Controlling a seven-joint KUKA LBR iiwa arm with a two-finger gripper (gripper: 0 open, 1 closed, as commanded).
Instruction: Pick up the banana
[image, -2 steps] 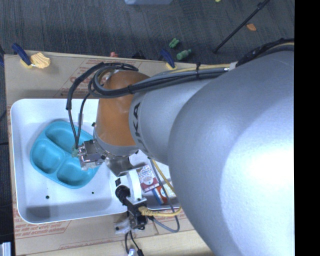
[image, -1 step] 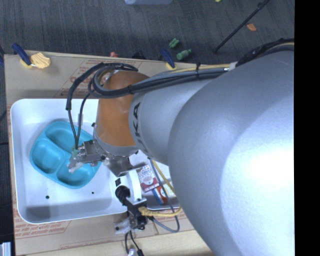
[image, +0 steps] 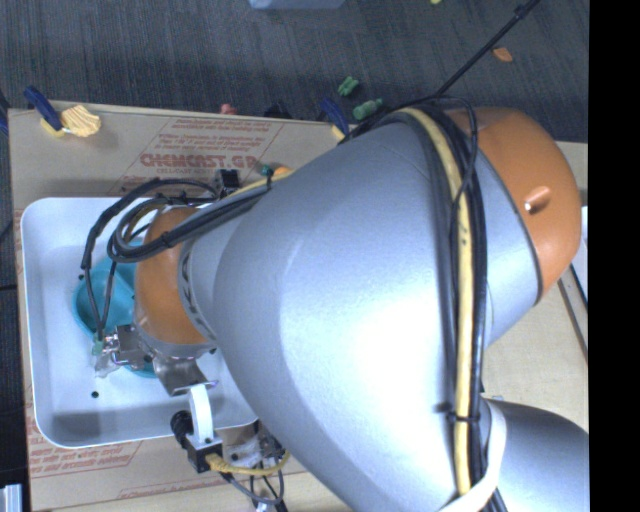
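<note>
The arm takes up most of the frame, a broad grey shell running from about 5 o'clock toward the centre, with an orange dome at 2 o'clock. A bundle of black and yellow cables runs down its back from 1 o'clock to 5 o'clock.

The white bin sits at 9 o'clock, its left wall and lower left corner bare. It rests on a brown cardboard sheet with red print, seen along 11 to 12 o'clock and again at 7 o'clock.

The orange band above the wrist sits over the bin at about 9 o'clock, with black cable loops arching over it at 10 o'clock.

A teal object lies in the bin just left of the wrist, partly covered by it.

The gripper reaches down into the bin at 8 o'clock, seen as small metal parts below the wrist; state cannot be told.

A white bracket with a black and yellow connector hangs at 7 o'clock, over the bin's lower rim.

A small yellow clip lies on the cardboard at 10 o'clock, at the upper left corner.

Banana: I cannot pick it out; a sliver of yellow at the arm's edge near 12 o'clock is too small to identify.
</note>
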